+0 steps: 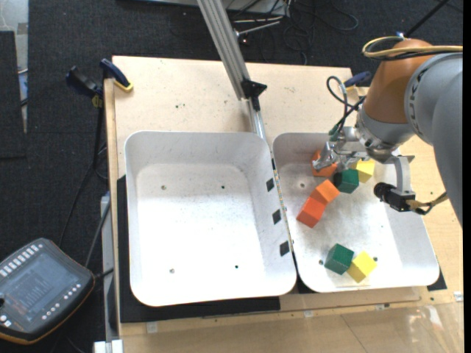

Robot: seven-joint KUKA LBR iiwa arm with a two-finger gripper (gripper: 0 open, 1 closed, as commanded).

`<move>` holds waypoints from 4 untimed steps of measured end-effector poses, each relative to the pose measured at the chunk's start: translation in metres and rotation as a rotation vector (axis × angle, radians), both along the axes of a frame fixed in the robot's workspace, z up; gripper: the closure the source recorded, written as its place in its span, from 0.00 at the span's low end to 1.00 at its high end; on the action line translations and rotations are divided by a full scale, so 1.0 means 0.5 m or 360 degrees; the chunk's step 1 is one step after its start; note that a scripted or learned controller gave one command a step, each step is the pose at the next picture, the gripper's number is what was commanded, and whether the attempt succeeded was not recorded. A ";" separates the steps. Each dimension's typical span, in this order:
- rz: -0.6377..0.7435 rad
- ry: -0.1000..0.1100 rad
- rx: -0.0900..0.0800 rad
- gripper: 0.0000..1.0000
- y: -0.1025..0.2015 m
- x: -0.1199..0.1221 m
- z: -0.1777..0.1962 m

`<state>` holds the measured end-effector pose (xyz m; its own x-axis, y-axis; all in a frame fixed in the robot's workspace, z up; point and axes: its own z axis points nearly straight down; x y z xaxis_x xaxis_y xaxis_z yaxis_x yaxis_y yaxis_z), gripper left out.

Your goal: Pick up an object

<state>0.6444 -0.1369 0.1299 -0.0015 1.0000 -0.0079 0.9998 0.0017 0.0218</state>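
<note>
Six blocks all resting in right bin [412,267]. Gripper [335,155] low over upper-right cluster, by orange block [321,161]; finger state cannot tell. Nothing lifted; grasp and lift remain.

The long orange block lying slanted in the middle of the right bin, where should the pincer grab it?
Probably across the middle of the long orange block, pinching its two long sides from straight above. It lies flat and slanted, with bare floor along both long sides, while its upper end sits close to a green block.
</note>
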 end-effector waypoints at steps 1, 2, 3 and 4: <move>0.0001 0.0023 0.0009 1.00 -0.010 0.018 0.118; 0.0003 0.0023 0.0009 1.00 -0.010 0.034 0.242; 0.0002 0.0032 0.0011 1.00 -0.009 0.035 0.254; 0.0010 0.0033 0.0014 1.00 0.094 0.047 0.262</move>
